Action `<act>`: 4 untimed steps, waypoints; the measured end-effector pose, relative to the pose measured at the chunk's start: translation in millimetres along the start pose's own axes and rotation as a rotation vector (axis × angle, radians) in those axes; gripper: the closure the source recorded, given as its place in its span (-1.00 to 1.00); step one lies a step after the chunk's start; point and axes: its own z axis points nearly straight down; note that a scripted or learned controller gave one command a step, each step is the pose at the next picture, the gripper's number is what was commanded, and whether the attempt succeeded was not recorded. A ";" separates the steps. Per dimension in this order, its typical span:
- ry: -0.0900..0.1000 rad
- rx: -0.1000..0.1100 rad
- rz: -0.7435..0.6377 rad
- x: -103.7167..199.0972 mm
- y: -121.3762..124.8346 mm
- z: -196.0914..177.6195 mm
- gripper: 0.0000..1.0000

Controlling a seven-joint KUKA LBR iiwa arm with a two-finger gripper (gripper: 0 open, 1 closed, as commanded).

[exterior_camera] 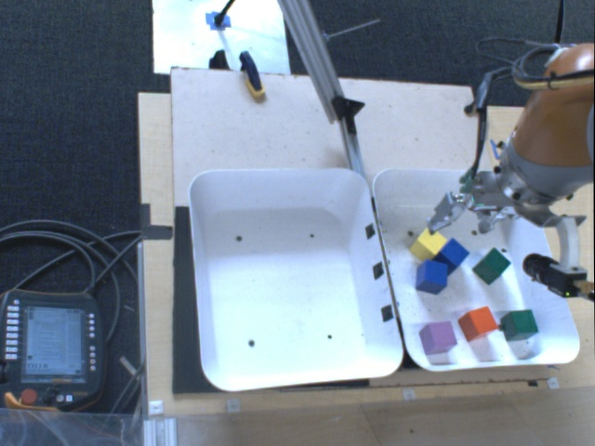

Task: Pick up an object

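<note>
— Where is the gripper (453,214)?
— Over the right bin (400,193), near the counter's right edge, just above the yellow cube (428,244).
— And its fingers?
— Apart, clamped on nothing. Two blue cubes (442,265) touch the yellow one.

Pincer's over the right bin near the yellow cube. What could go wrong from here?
1. The yellow cube touches a blue cube, with another blue cube right below; the pincer may nudge or catch a neighbour instead of gripping one cleanly.
2. The cluster sits near the right bin's left wall, so a finger could strike it on descent.
</note>
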 end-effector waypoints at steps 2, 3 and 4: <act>0.000 0.005 0.003 0.3 0.9 62.4 -1.00; -0.002 -0.001 0.002 -4.5 11.0 111.5 -1.00; -0.009 -0.015 0.003 -8.5 15.9 124.6 -1.00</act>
